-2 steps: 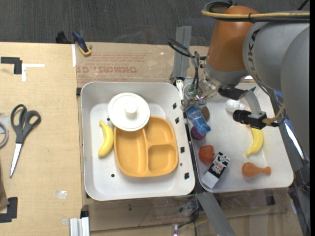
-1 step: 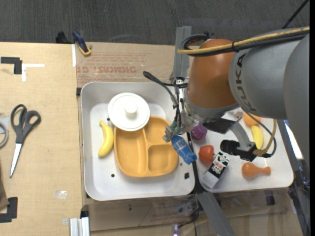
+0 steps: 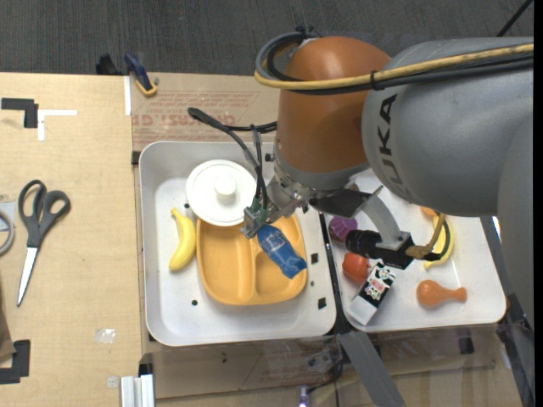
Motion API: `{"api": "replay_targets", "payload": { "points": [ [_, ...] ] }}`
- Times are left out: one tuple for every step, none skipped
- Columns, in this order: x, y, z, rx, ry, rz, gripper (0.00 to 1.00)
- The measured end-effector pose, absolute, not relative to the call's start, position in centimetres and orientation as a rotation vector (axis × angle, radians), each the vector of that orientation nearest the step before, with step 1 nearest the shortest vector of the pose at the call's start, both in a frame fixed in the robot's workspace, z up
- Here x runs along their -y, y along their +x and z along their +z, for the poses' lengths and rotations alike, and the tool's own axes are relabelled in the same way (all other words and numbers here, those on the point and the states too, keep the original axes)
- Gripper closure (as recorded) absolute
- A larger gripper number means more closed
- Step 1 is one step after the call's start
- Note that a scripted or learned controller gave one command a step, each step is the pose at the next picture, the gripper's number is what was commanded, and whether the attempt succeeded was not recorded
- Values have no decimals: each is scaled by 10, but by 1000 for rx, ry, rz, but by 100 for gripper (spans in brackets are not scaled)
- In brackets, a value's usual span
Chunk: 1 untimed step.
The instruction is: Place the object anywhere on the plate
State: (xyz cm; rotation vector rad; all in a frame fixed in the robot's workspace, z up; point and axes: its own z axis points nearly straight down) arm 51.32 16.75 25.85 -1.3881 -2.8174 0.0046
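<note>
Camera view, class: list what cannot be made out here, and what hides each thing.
- Right bin: its back part is hidden by the grey arm.
- Yellow item in the right bin: partly covered by the arm, so its kind is unclear.
- Orange plate: its back edge is hidden under the white lid.

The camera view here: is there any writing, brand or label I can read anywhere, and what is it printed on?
"KU": black letters running sideways on the grey arm; the rest of the word is cut off from sight.
Red print on the cardboard sheet behind the left bin: it lies upside down and is too faint to read.
Black-and-white carton in the right bin: patterned, with no legible text.
</note>
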Motion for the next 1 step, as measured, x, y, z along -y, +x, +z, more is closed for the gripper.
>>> {"api": "replay_targets", "payload": {
  "points": [
    [-167, 513, 259, 2818, -1388, 5, 0]
  ]
}}
